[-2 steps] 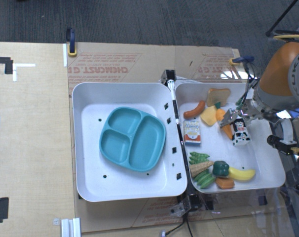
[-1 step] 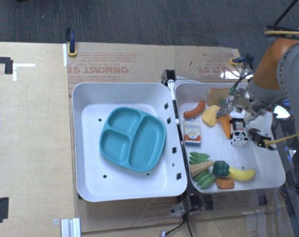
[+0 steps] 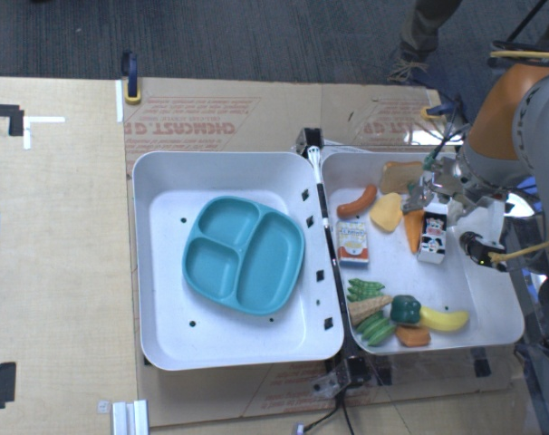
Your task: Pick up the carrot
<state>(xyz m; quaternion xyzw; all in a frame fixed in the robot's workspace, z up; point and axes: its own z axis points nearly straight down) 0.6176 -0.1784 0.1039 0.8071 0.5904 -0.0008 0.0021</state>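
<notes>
The carrot is seen lying in the right bin, between a yellow wedge and a small milk carton, just below the gripper. Whether the claw is spread or closed cannot be told. A teal divided plate is seated in the left bin
</notes>
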